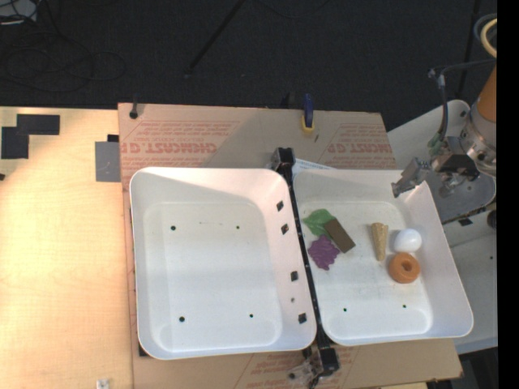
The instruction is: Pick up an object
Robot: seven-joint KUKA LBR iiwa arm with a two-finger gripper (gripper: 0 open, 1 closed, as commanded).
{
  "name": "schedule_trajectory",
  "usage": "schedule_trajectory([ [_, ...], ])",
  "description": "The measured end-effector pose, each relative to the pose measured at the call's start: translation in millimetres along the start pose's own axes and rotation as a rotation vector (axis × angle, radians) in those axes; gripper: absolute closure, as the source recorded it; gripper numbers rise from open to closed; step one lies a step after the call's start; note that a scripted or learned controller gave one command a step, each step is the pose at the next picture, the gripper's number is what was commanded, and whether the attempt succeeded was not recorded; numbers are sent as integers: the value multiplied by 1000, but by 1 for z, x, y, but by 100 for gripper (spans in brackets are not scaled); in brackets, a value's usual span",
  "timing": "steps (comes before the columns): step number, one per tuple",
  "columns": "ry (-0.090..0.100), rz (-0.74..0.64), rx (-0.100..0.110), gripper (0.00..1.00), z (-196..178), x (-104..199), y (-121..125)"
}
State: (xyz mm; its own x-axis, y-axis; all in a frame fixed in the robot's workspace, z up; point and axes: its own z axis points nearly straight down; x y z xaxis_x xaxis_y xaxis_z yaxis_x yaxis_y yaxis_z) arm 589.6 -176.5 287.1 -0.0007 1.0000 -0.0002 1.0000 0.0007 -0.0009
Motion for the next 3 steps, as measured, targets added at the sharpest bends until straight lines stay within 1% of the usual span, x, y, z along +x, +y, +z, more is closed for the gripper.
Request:
schedule_trajectory([
  [1,1,0,6,0,145,-18,-1],
  [2,0,-2,0,0,200,42,7],
  [3,1,2,-7,100,185,40,9],
])
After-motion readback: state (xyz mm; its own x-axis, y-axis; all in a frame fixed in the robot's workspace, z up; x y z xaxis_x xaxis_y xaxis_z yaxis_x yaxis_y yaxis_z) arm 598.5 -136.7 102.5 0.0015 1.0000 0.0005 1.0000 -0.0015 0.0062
